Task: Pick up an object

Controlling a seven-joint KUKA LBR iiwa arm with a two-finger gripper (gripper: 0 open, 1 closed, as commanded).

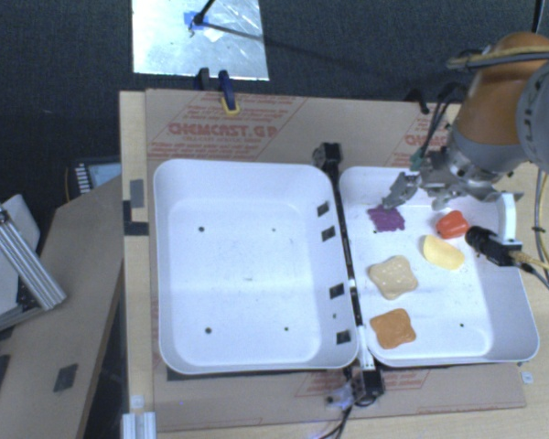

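My gripper point(404, 190) hangs over the back part of the right bin point(508, 332), just above and behind a flat purple piece point(385, 218) lying on the bin floor. I see nothing held in it. To the right of the purple piece lies a small red-orange object point(451, 224), with a yellow one point(442, 252) just in front of that. Nearer the front lie a pale beige toast-shaped piece point(392, 276) and an orange toast-shaped piece point(392, 327).
The left bin point(169, 245) stands beside the right one, joined along a black divider with clips point(340, 245). Both rest on a cardboard sheet point(220, 126). A shiny metal plate point(199, 26) lies beyond the bench at the back.
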